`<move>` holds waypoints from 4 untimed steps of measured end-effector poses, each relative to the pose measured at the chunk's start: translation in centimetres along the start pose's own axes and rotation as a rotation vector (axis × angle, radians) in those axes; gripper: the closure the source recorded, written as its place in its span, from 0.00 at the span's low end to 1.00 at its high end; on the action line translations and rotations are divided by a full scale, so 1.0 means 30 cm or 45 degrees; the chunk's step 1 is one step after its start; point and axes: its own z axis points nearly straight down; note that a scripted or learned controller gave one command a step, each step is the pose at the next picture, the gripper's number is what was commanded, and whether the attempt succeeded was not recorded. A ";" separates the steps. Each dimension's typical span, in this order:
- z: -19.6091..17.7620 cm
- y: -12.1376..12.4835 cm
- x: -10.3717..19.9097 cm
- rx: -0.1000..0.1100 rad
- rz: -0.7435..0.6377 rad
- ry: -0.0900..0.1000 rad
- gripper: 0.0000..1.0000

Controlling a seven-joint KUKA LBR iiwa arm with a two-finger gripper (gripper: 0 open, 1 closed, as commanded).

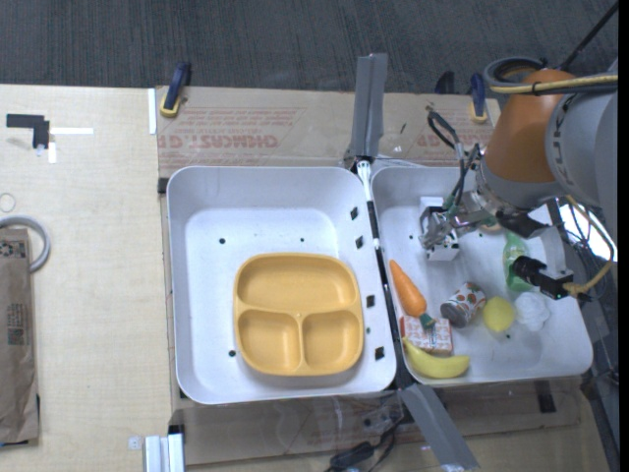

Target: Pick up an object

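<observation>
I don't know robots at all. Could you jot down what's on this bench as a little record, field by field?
Left bin: holds a yellow divided plate
Right bin: carrot, banana, lemon, small can, green bottle, flat snack packet
Arm: reaches in from the right
Gripper: low over the right bin's far part, apart from the carrot
Grip: cannot tell

Bright even overhead light; soft shadows; mild glare on white bins [187, 264]; slightly soft focus.
</observation>
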 end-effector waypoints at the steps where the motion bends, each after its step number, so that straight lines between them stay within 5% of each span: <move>1: -0.031 0.000 -0.004 -0.001 0.003 -0.001 1.00; 2: -0.289 0.022 0.270 0.011 0.141 0.008 1.00; 3: -0.719 0.098 0.197 0.012 0.271 0.005 1.00; 4: -0.429 0.183 0.383 0.015 0.248 0.007 1.00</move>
